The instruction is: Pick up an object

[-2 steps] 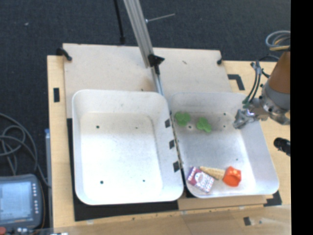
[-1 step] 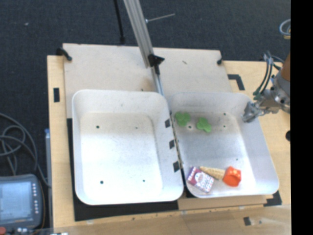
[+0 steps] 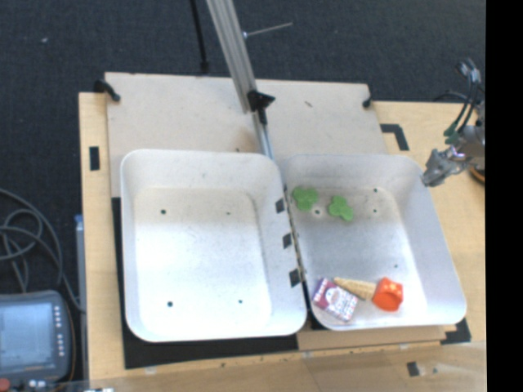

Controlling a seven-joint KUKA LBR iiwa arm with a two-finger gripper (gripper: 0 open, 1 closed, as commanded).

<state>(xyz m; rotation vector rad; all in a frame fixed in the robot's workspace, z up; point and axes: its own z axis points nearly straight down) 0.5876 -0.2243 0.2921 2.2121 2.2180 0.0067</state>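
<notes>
The right bin [image 3: 425, 235] holds two small green pieces, one [image 3: 306, 197] near its left wall and another [image 3: 341, 209] just to the right of it. At the bin's front lie a purple-and-white packet [image 3: 336, 300], a tan cone [image 3: 355, 286] and an orange-red object [image 3: 389, 294], close together. My gripper [image 3: 437, 170] sits at the far right edge of the view, above the right bin's back right corner, well away from every object. Nothing is seen between its fingers.
The left bin [image 3: 204, 243] stands beside the right one on the wooden bench. A slanted metal pole [image 3: 233, 43] rises behind the bins. Cables and a grey device [image 3: 33, 333] lie at the left on the dark floor.
</notes>
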